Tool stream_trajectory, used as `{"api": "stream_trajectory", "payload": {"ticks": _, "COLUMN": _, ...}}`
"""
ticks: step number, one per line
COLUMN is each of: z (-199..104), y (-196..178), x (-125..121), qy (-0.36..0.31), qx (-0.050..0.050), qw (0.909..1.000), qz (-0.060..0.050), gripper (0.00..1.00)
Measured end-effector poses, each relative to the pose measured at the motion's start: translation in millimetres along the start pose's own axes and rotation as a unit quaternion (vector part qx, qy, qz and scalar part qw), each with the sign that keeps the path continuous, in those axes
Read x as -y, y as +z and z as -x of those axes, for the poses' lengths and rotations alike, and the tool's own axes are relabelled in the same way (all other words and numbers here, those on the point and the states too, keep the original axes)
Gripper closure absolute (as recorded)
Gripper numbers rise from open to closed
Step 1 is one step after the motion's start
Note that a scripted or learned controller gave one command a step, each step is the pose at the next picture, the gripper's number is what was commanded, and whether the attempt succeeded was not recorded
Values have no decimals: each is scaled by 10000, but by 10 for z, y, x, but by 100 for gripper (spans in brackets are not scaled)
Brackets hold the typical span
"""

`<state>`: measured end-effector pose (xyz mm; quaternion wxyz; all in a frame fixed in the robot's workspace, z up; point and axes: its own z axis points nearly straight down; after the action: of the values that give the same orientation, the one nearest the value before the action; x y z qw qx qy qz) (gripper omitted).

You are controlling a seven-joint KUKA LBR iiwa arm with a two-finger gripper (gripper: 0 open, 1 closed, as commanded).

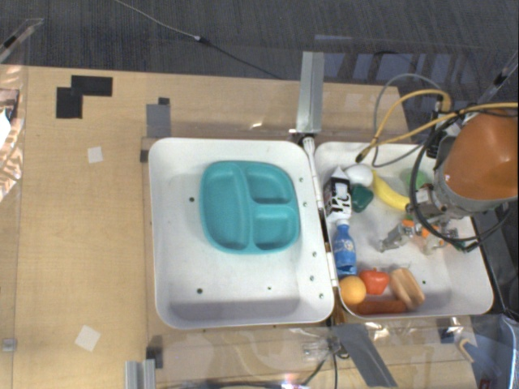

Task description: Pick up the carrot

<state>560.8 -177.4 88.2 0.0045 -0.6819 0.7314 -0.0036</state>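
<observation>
My gripper [412,237] hangs low over the middle of the right bin [478,294], below the arm's orange band [485,159]. A small orange bit [419,231], possibly the carrot, peeks out right at the gripper; most of it is hidden by the gripper's metal parts. Whether it is held cannot be seen from this angle.
The right bin also holds a banana [391,194], a green item [361,197], a white and black bottle [339,197], a blue bottle [344,250], an orange [352,288], a tomato [375,281], a bun [406,287] and a sausage [379,305]. In the left bin [174,298] lies a teal divided plate [249,205].
</observation>
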Motion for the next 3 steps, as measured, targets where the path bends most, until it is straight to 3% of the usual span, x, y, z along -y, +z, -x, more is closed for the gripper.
{"api": "stream_trajectory", "payload": {"ticks": 1, "z": 4, "y": -143, "x": 38, "qy": 15, "qx": 3, "qw": 10000, "qz": -59, "gripper": 100}}
{"api": "stream_trajectory", "payload": {"ticks": 2, "z": 276, "y": -1447, "x": -49, "qy": -293, "qx": -18, "qw": 9996, "qz": -55, "gripper": 100}}
{"api": "stream_trajectory", "payload": {"ticks": 3, "z": 253, "y": -237, "x": -583, "qy": -768, "qx": -23, "qw": 9970, "qz": -61, "gripper": 100}}
